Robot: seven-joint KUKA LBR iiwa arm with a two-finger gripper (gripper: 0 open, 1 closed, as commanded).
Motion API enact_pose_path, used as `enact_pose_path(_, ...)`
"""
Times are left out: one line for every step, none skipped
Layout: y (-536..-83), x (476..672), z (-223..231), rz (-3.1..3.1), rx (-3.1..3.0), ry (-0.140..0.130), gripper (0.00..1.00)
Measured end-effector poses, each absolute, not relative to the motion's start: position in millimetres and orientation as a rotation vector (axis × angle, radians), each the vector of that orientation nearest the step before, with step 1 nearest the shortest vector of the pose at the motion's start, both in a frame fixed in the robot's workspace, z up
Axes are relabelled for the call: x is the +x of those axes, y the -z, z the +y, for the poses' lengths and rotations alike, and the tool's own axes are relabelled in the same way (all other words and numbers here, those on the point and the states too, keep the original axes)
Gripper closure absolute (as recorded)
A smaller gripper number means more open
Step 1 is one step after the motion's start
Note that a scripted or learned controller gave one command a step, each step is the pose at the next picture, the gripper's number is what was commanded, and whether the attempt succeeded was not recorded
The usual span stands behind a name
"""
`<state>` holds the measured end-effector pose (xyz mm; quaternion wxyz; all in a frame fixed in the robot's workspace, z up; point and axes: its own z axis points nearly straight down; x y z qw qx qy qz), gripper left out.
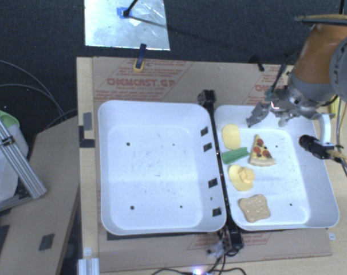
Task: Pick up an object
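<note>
The hand (271,114) hangs with fingers spread and nothing between them over the right bin's (319,208) far edge, the pizza slice (261,151) just below it, and the yellow piece (231,136) beside that.

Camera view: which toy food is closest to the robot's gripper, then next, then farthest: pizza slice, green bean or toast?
From the gripper:
1. Pizza slice, just below it.
2. Green bean, toward the bin divider.
3. Toast, at the bin's near edge.

Robotics lab, white bins (156,110) on cardboard-topped bench (162,76), loose cables (24,76), aluminium framing (16,159)
</note>
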<state>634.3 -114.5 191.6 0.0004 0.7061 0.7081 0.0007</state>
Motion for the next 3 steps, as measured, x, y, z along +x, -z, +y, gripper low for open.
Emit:
enact_pose_path(-110,519.6,-87,2.232,2.232,0.012,0.0)
enact_pose_path(-83,484.8,-82,2.223,2.224,0.002,0.0)
enact_pose_path(-86,543.8,-195,2.208,2.218,0.001,0.0)
